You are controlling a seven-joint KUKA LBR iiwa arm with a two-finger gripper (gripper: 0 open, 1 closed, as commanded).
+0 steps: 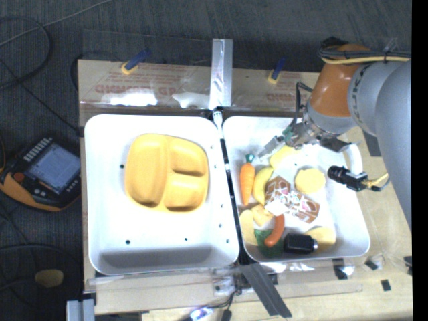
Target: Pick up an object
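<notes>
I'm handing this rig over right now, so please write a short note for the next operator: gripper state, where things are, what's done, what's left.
Gripper: low over the back of the right white bin, near a pale yellow toy piece; finger state unclear, nothing seen held.
Right bin: orange toy carrot by the left wall, yellow banana beside it, patterned brown-and-white packet mid-bin, black block at the front.
Left white bin: yellow moulded divided tray.
Done: nothing visibly lifted.
Left: grasp and raise one object.

Bench [100, 79] bears two white bins: left bin [107, 246], right bin [354, 236], side by side.
</notes>
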